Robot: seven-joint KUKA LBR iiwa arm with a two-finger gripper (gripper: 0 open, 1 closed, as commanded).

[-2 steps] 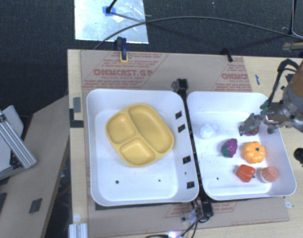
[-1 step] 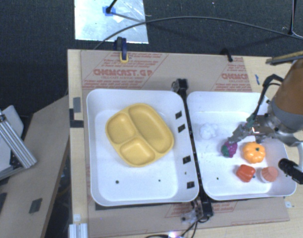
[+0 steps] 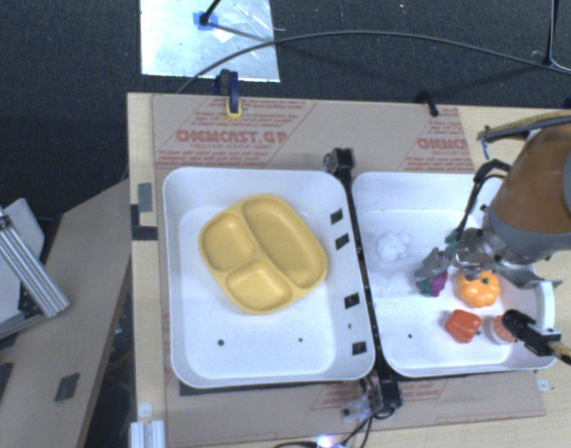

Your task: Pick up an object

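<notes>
Worktop [image 3: 146, 250] of pale wood carries a brown cardboard sheet [image 3: 295, 124] printed with red lettering, and on that sheet sit two shallow white plastic bins side by side. The left bin [image 3: 188, 343] holds a yellow plastic plate [image 3: 262, 253] with three compartments, lying near its middle and turned at a slant. The right bin [image 3: 407, 348] holds the smaller things, all gathered toward its right half. The grey arm [image 3: 537, 203] with its orange band reaches in from the right, above that bin. Its end effector [image 3: 453, 264] hangs low over the cluster of small things; whether it is apart or together cannot be told from here. Just below it lies a small orange pumpkin-shaped toy [image 3: 479, 289], with a purple and green toy [image 3: 433, 281] just beside it on the left. Nearer the bin's front edge lies a red-orange pepper-like toy [image 3: 462, 325], and a small pale round piece [image 3: 500, 329] sits just right of that. A whitish crumpled lump [image 3: 392, 246] lies apart, toward the bin's left side
</notes>
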